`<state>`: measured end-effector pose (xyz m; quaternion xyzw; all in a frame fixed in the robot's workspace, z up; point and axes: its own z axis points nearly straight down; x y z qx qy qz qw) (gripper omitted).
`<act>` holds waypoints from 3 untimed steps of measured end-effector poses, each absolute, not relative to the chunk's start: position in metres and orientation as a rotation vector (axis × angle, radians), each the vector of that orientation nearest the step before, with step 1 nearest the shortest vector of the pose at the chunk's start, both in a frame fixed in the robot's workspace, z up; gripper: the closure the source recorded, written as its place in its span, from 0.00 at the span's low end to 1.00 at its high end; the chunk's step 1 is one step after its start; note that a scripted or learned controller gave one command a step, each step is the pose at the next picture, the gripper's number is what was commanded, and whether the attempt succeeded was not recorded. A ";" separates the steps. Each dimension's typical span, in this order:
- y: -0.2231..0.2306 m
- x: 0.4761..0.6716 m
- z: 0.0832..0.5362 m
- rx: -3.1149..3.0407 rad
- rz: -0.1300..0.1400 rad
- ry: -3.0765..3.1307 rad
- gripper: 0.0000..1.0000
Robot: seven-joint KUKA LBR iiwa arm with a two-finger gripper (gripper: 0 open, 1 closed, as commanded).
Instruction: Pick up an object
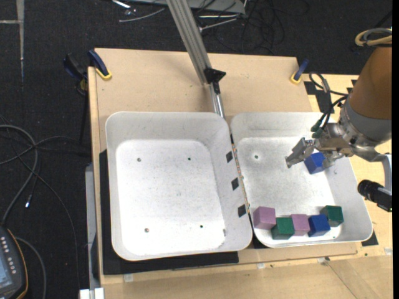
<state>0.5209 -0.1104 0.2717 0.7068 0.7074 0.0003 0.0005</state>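
Blue cube sits at the gripper in the right of the frame, over the upper part of the right bin. It appears to lie between the fingers, which look closed on it, though the angle leaves some doubt. Along the bin's lower edge stand five more blocks: a pink cube, a green cube, a second pink cube, another blue cube and a dark green cube. The left bin lies beside it. By my judgement the grasp is made, and the next move calls for a steady lift.
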 end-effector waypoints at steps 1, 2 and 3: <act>-0.207 0.527 0.242 2.227 -0.006 2.211 0.00; -0.224 0.554 0.112 2.226 -0.006 2.224 0.00; -0.223 0.618 0.095 2.213 0.004 2.223 0.00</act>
